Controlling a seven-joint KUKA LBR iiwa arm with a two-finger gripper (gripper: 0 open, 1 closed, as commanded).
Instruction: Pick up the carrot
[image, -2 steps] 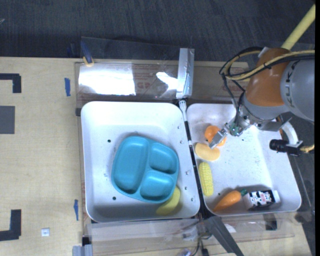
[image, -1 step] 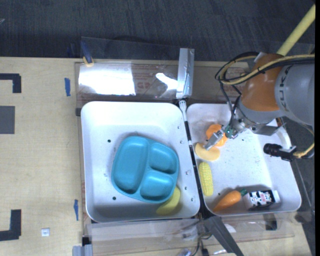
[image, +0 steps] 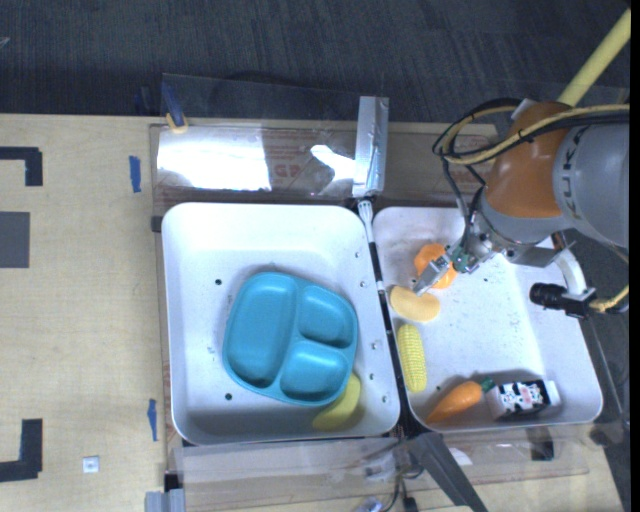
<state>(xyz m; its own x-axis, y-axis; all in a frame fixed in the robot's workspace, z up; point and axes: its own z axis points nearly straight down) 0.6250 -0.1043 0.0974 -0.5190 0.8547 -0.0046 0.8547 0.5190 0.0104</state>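
The carrot (image: 455, 400), orange and tapered, lies along the front wall of the right bin (image: 560, 345), between a corn cob and a black-and-white item. My gripper (image: 438, 274) is low in the bin's back left part, well behind the carrot. It sits right at a small round orange item (image: 430, 258), partly covering it. Nothing of the carrot is near the gripper.
A pale yellow piece (image: 414, 305) and the corn cob (image: 411, 357) lie along the right bin's left wall. The black-and-white item (image: 522, 396) touches the carrot's thick end. The left bin (image: 190, 250) holds a blue divided plate (image: 290, 337) and a yellow item (image: 343, 402).
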